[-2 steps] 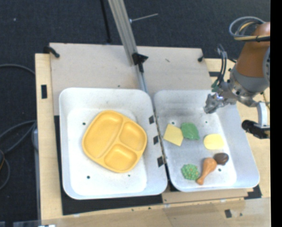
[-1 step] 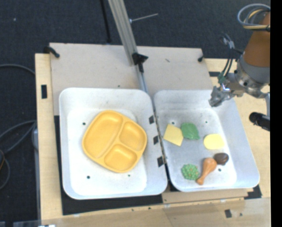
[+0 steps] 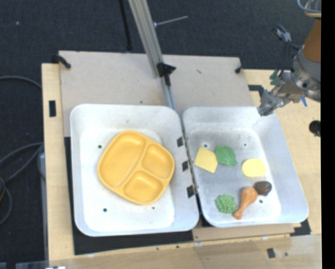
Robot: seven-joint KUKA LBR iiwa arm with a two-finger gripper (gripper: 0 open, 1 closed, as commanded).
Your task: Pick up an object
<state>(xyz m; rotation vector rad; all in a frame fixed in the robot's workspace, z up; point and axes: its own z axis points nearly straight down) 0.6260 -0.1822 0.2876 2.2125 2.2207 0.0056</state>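
The gripper is hovering over the right bin's far right corner, carrying nothing; its grasp state I cannot tell. The approach looks underway. Next, it needs lowering toward a piece, perhaps the yellow oval nearby.

So the left bin has a yellow divided plate sitting about in its middle. The right bin holds a yellow square, a green leafy piece, a yellow oval, broccoli and a drumstick near its front edge. The gripper hangs over that bin's far right corner.
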